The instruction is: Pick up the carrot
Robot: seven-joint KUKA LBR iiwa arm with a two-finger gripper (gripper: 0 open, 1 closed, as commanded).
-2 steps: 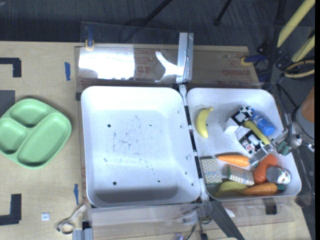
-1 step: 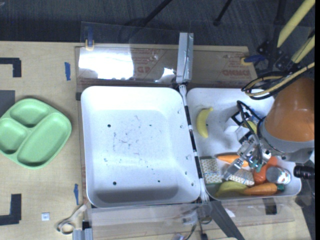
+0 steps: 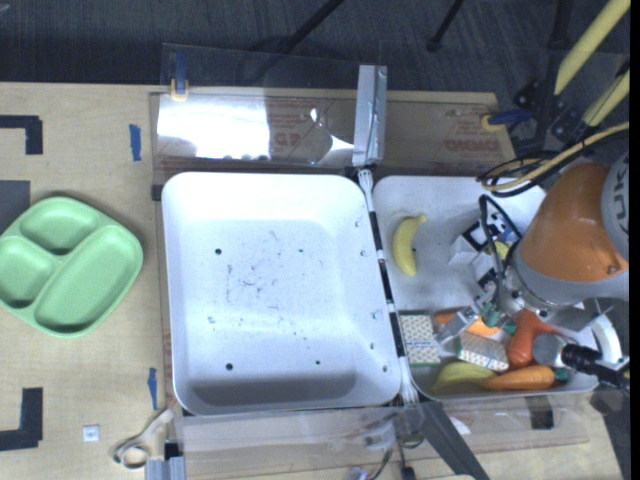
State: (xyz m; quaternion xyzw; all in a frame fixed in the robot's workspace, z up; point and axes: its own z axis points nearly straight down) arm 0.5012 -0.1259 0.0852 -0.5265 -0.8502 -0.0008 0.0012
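Near edge of the bench: pale wood, with a loop of cream cord or tape (image 3: 138, 446) at the near left and a small white square marker (image 3: 91, 432) beside it; whatever is printed on the marker is too small to read.

Right bin (image 3: 440, 193) — near corner, a crowded heap. Carrot (image 3: 520, 377), one, orange, lying flat along the near wall, its length running left to right. A second orange-red piece (image 3: 522, 340) stands just behind it, touching or nearly so; its kind cannot be told. Yellow-green fruit (image 3: 461, 372), one, just left of the carrot. Printed cards or packets (image 3: 423, 335), two or three, lettering unreadable.

Gripper (image 3: 497, 308), one, low over the heap behind the carrot, under the grey wrist and orange band (image 3: 570, 233). Whether the claw is released or clenched cannot be told — the wrist and clutter hide it. Nothing is seen held.

Banana (image 3: 405, 244), one, yellow, far part of the right bin, well apart from the heap.

Left bin (image 3: 270, 268), one, white, faintly scuffed.

Green divided plate (image 3: 66, 265), one, three compartments, on the bench left of the bins.

Far side: cardboard panel (image 3: 470, 128) with reddish print, not legible; clear sheet (image 3: 250, 108); blue tape strips (image 3: 135, 141).
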